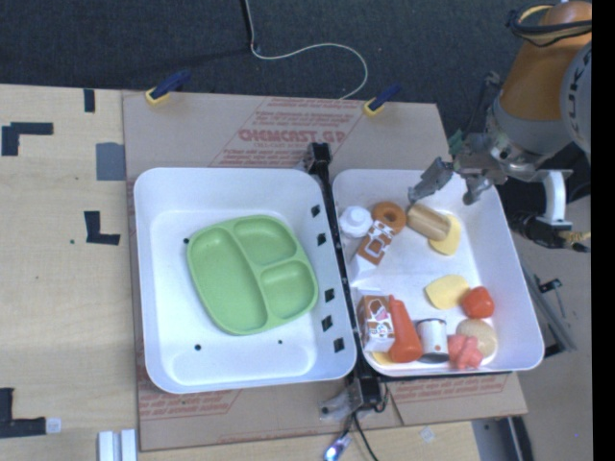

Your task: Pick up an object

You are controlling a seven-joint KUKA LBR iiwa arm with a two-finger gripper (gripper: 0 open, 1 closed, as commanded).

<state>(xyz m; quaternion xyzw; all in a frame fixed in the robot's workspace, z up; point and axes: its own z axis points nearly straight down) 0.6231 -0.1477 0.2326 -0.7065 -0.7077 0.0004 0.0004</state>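
My gripper [442, 196] hangs over the back of the right bin [514, 257], its two fingers [423, 184] spread open with nothing between them. Just below it lies a tan bread roll [429, 221] with a yellow piece [446, 244] beside it. A brown donut [388, 212], a white bottle [354, 222] and a small brown box [375, 246] lie to the left of the roll. Nearer the front are a yellow wedge [445, 291], a red tomato [478, 303], a printed carton [379, 320], a red item [405, 339], a small can [432, 334] and a peach-coloured fruit [478, 335].
A green divided plate [252, 274] lies in the left bin [159, 257]. A black hinge strip [330, 248] runs between the bins. The arm's grey and orange body [543, 75] stands at the upper right. A white cable [307, 54] lies on the dark floor behind.
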